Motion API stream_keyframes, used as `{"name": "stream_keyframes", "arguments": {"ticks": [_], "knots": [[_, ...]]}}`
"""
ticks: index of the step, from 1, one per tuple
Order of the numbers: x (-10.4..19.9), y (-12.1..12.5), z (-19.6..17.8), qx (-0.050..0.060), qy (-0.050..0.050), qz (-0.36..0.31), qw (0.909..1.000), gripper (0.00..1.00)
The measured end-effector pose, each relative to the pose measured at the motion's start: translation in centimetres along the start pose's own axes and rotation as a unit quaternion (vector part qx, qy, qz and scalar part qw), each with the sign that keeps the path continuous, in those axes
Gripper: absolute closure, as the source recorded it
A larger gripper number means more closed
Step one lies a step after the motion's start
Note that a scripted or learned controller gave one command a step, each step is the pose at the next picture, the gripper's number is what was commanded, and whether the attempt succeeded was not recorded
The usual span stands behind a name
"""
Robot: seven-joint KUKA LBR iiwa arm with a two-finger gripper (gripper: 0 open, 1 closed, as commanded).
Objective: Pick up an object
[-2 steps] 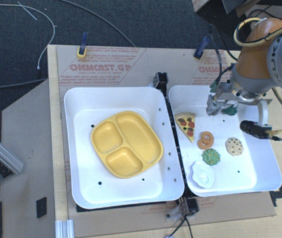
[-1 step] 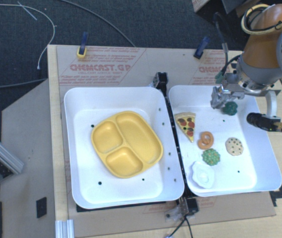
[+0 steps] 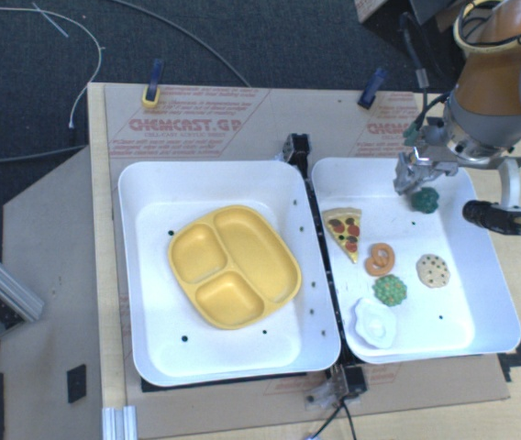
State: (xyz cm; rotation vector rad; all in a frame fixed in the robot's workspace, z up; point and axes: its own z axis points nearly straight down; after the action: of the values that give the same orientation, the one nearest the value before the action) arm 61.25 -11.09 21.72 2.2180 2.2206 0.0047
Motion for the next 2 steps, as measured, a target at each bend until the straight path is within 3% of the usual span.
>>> {"name": "stream_keyframes", "arguments": {"ticks": [1, 2], "knots": [[6.2, 1.3, -0.2, 0.001, 0.001, -0.003, 1.0000, 1.00], [11.6, 0.6, -0.2, 0.003, 0.001, -0.002, 1.0000, 1.00]]}}
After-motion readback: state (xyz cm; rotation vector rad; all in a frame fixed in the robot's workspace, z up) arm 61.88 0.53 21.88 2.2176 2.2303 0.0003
